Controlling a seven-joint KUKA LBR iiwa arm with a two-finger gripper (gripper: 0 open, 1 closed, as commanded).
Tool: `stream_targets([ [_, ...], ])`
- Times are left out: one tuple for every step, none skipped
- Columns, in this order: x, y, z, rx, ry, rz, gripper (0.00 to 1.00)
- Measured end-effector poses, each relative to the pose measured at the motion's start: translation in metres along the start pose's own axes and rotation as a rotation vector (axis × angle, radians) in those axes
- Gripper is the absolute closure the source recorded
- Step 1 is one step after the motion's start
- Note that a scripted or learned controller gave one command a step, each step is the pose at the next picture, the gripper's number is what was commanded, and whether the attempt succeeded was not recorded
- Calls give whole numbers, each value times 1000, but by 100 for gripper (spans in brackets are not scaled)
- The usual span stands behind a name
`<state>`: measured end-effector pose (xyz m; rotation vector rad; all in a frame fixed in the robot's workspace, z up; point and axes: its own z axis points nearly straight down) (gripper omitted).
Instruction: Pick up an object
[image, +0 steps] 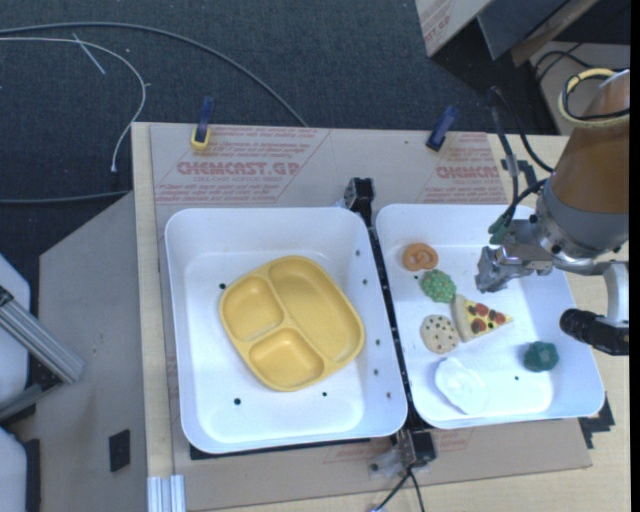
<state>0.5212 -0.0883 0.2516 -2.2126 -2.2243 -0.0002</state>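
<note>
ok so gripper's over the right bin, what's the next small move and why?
Probably a short move down and toward the pizza slice. The gripper hangs just above and beside it with nothing visibly held, and the slice is the closest item, lying apart enough from the broccoli and cookie.

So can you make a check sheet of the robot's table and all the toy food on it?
Surface: bench bears two white bins, left bin and right bin.
Job's things: in the right bin, a pretzel, broccoli, pizza slice, cookie, green lump, white piece.
Clutter: yellow divided tray in the left bin.
Grippers: end effector over the right bin, above the pizza slice.
Cables: white cable on dark floor.
Surroundings: blue clamps on bench edge.
</note>
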Motion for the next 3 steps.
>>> stream_targets([
  [57,-11,12,1,1,-1,100],
  [112,-3,11,-3,0,-2,100],
  [160,-13,9,-1,0,-1,100],
])
